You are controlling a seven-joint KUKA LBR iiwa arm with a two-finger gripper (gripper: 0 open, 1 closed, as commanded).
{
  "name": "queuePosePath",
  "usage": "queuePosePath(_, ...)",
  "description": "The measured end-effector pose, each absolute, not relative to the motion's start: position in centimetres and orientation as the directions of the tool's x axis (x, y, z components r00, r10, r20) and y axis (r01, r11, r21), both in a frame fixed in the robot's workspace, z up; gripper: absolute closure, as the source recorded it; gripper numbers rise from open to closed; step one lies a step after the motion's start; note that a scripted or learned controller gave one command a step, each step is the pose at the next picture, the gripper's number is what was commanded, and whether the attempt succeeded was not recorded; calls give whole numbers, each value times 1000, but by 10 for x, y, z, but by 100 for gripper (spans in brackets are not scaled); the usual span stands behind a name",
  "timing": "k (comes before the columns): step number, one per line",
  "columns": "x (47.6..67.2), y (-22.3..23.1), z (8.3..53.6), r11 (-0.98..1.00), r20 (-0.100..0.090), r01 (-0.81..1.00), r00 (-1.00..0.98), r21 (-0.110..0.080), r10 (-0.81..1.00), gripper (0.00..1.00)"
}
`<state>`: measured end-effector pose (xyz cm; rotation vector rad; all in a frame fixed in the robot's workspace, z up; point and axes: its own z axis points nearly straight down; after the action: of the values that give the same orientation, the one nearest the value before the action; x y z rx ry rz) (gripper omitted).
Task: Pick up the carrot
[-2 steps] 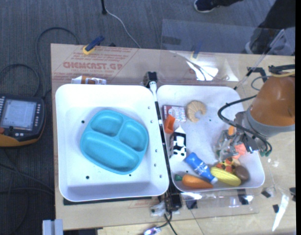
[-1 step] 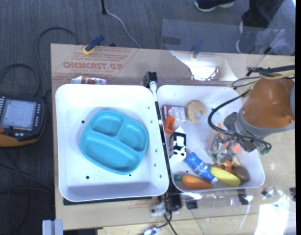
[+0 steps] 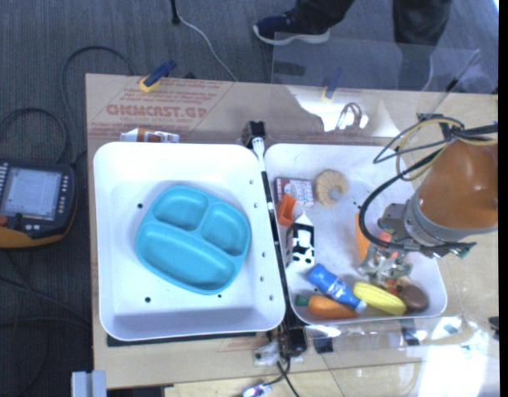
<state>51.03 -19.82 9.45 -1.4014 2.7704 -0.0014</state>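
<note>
The carrot (image 3: 330,308) lies at the right bin's (image 3: 353,160) near edge, at eight o'clock from the claw (image 3: 385,265), whose state I cannot tell. Descend clear of the corn (image 3: 379,298).

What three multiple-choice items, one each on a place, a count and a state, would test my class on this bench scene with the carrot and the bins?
1. Where does the carrot lie?
A. On the blue tray
B. Near the front wall of the right bin
C. On the floor

2. How many compartments has the blue tray?
A. Three
B. One
C. Six

3. What is the carrot's state?
A. Lifted in the air
B. Cut in halves
C. Lying in the bin among other toy food

Answers: 1 B, it lies in the right bin beside the corn cob; 2 A, ridges divide three hollows; 3 C, it rests apart from the gripper.
</note>
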Motion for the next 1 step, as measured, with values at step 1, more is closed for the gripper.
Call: queuePosePath(1, 493, -135, 94, 318, 1, -948, -318, -26, -948, 100)
